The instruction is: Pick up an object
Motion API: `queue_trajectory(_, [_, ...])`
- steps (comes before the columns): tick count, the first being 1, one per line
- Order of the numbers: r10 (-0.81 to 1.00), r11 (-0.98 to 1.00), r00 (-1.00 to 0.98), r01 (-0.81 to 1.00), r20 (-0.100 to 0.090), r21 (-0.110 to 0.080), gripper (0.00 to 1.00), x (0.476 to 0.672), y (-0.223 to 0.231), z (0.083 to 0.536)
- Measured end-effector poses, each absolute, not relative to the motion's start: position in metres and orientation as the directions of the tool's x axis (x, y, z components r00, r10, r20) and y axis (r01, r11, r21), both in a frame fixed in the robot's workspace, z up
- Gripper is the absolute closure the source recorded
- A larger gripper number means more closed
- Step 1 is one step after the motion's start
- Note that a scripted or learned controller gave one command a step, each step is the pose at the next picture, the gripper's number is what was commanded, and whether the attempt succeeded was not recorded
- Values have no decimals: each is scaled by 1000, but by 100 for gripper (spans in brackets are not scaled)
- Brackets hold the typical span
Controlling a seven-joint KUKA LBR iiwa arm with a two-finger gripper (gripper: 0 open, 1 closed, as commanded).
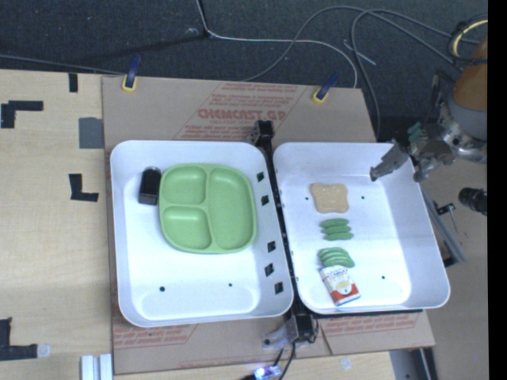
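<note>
While the fingers (402, 163) stand spread and empty over the right white bin's (396, 283) upper right rim, the flat tan bread-slice toy (329, 198) lies left of them on its floor; probably light and stiff, best pinched across its edges.

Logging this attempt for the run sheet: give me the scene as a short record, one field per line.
left bin: green divided plate, small black object beside the plate's left edge
right bin: tan toast piece, green pea pod, second green pea pod, small carton
gripper: above the right bin's upper right corner, fingers spread, holding nothing
task status: nothing picked up yet
</note>
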State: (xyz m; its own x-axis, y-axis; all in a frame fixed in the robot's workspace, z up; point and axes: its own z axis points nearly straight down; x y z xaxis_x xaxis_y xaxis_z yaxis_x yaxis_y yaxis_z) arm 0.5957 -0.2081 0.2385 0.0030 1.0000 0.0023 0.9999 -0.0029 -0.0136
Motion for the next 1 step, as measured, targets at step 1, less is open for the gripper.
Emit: queue_trajectory(1, [1000,1,-1,1000,-1,-1,0,598,-208,246])
